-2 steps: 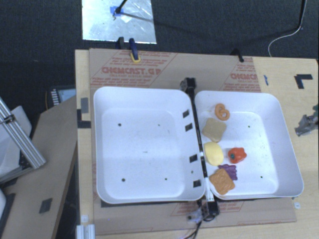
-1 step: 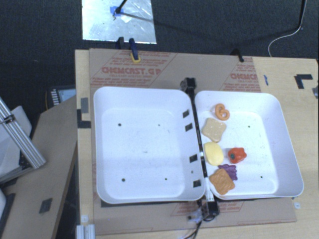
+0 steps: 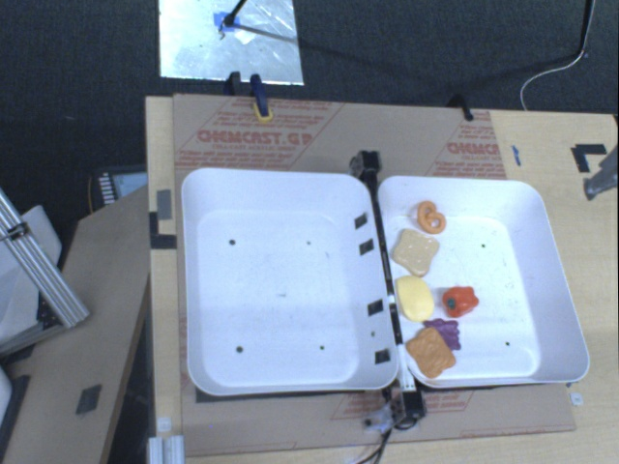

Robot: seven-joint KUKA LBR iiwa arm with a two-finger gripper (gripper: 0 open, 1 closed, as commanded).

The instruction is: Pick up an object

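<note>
The end effector (image 3: 602, 175) barely enters at the 3 o'clock edge of the view, a grey sliver above the counter (image 3: 542, 129) and well apart from everything to be picked; I cannot tell how it is set, since so little of it shows.

From it, toward 8 o'clock, lies the right bin (image 3: 556, 288), with its things gathered along its left wall. At the top is a small orange ring (image 3: 431, 217), just below it a pale slice of bread (image 3: 415, 251), then a yellow piece (image 3: 416, 299) with a red pepper (image 3: 460, 302) just beside it at 3 o'clock. Lower are a purple piece (image 3: 446, 331) and a brown waffle (image 3: 429, 352), touching.

These look like toy food, probably light, stiff and smooth plastic, so prone to slip. The red pepper seems the best pick: rounded, standing free, graspable across its middle. The flat bread and waffle offer only thin edges.

The left bin (image 3: 280, 288) sits beyond.
</note>
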